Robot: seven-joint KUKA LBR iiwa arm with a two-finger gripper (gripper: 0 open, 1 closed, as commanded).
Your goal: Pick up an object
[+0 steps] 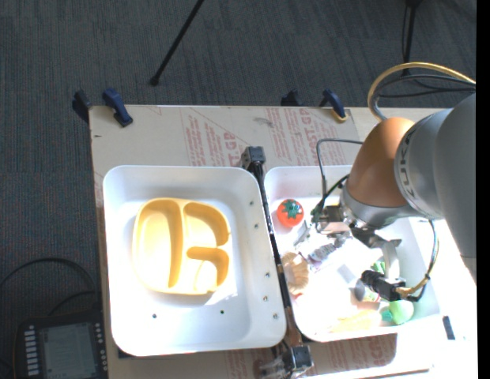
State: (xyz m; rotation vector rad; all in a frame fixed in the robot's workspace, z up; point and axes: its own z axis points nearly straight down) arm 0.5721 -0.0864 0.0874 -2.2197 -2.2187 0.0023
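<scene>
The arm is reaching in from the right and hanging over the right bin, with the gripper sitting low among the clutter there. Whether it is gripping anything cannot be told from this angle. Candidate objects are lying close by: a red tomato-like toy just to its left, a crumpled tan piece below it, and a green toy nearer the bin's front corner. The yellow divided tray is resting in the left bin. Nothing is visibly lifted, so the pick appears not yet done.
</scene>
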